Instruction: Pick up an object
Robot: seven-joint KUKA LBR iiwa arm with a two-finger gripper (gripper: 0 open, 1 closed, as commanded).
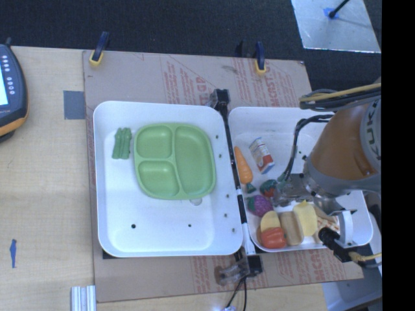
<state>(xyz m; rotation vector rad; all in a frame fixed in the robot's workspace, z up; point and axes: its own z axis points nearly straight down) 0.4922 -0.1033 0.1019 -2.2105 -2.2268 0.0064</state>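
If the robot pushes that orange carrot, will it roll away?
The carrot would probably roll a bit, since it looks round and smooth. It tapers to a point, so it would likely curve rather than go straight. It lies close to the wall of the right bin, which should stop it soon. It looks like stiff plastic, so probably no bending.

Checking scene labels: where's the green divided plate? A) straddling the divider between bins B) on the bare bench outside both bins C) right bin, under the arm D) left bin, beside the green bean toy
D: the green divided plate lies inside the left bin, with the green bean toy just to its left.
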